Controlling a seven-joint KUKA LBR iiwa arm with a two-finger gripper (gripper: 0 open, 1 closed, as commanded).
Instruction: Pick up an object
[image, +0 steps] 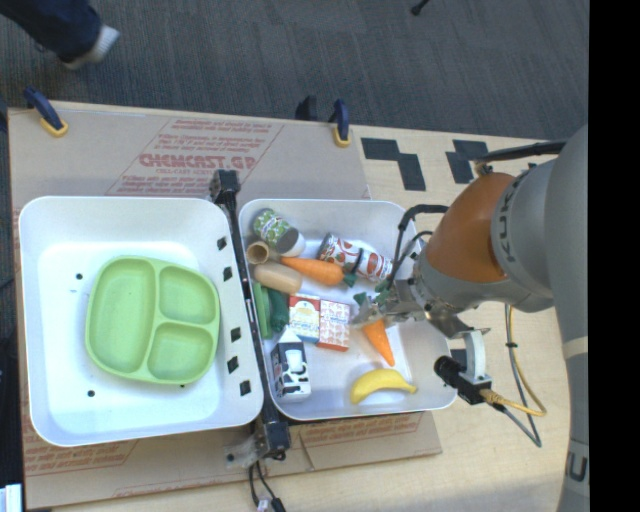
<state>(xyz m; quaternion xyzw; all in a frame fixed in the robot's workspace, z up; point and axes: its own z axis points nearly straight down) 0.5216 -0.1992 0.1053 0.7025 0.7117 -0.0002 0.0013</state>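
The right bin (425, 395) holds a jumble of toy items. A long carrot (312, 269) lies beside a red and white can (356, 258). A short orange carrot piece (379, 342) and a banana (380, 384) lie nearer the front. A red and white carton (321, 321) sits in the middle, with a black and white box (292, 369) in front of it. My gripper (384, 299) hangs low over the bin's right part, between the can and the short carrot piece, with the orange band of the arm (468, 235) above it.
The left bin (45, 400) holds a green divided plate (152, 320). A green and white can (279, 233), a cardboard tube (261, 252) and a green item (270, 305) crowd the right bin's left side. Black clips run down the divider between the bins (238, 290).
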